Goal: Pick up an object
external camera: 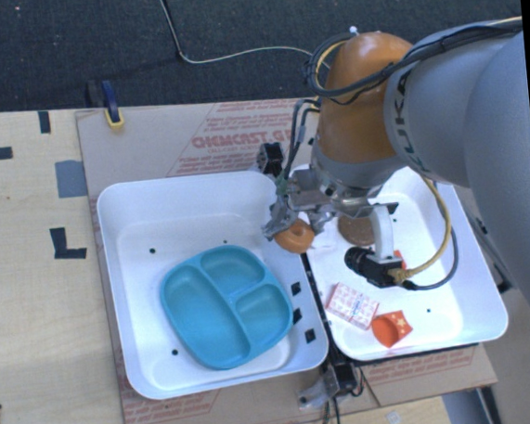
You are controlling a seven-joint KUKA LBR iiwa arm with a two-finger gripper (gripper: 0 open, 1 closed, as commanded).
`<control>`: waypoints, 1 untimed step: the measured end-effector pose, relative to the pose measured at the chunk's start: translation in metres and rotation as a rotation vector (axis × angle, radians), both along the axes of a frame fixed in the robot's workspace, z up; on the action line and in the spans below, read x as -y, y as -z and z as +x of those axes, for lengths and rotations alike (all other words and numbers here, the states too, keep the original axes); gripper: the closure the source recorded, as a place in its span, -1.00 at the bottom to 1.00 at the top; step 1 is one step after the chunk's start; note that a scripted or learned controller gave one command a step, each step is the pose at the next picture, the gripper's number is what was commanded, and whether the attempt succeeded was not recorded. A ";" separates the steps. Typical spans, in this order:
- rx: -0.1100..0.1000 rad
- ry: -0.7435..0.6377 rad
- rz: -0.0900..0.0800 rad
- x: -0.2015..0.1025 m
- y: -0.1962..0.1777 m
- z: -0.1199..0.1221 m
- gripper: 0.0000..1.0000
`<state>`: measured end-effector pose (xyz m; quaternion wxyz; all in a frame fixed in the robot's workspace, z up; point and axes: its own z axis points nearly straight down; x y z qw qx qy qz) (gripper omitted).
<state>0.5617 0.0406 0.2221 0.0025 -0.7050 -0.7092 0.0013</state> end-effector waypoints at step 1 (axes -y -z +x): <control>-0.001 0.000 -0.001 -0.044 0.002 -0.025 1.00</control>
